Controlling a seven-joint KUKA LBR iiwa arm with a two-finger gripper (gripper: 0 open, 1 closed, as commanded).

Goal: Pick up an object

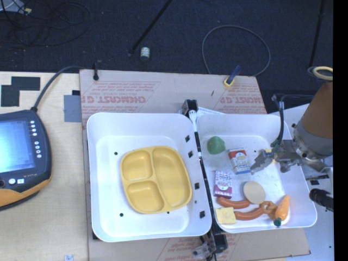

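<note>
1. So, the grey arm with the orange band (318,118) comes in from the right of the frame and hangs over the right white bin (296,121), with its two-finger gripper (260,162) low over the middle of that bin.
2. Can't tell if the claw is spread or pinched; it's small and dark against the bin, and I see nothing between its tips, so I wouldn't call anything held.
3. Everything you could pick is in that right bin: a round green ball (216,144) near the upper left of the bin, a small red-and-white carton (239,160) just left of the gripper, and a pink-and-white packet (222,183) below it.
4. Lower down sit a flat tan disc (254,192), two red sausages (243,209), a yellow block (225,216) and an orange carrot (281,209), all crowded toward the bin's lower edge.
5. My guess is the carton is the target, since the claw tips sit right beside it, maybe touching.
6. Over in the left white bin (103,145) there's a yellow three-compartment plastic tray (156,179), probably the drop-off spot.
7. Nothing looks lifted yet, so I'd say the pick isn't done.
</note>
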